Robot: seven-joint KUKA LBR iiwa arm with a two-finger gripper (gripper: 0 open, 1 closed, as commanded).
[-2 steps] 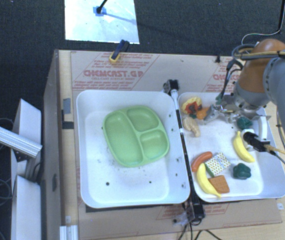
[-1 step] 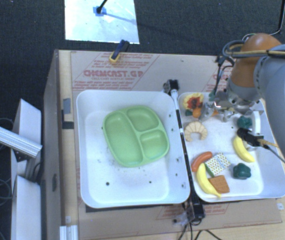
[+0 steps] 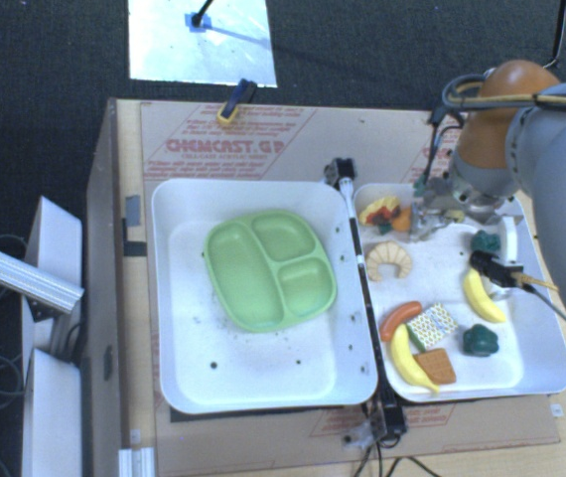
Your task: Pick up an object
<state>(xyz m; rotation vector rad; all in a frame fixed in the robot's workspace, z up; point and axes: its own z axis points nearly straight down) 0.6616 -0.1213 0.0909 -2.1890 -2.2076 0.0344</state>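
My gripper (image 3: 426, 221) reaches down into the back of the right bin (image 3: 551, 366). Its tip is just right of a small heap of yellow, red and orange toy food (image 3: 382, 212) in the bin's back left corner. A toy croissant (image 3: 390, 259) lies a little in front of the tip. Farther right lie a yellow banana (image 3: 482, 297) and a dark green piece (image 3: 487, 239). Nothing shows between the fingers.
The left bin (image 3: 189, 366) holds a green divided plate (image 3: 268, 268). At the front of the right bin lie a red sausage (image 3: 400, 318), a checkered block (image 3: 432, 324), a second banana (image 3: 408, 358), an orange wedge (image 3: 438, 366) and a green broccoli piece (image 3: 480, 340).
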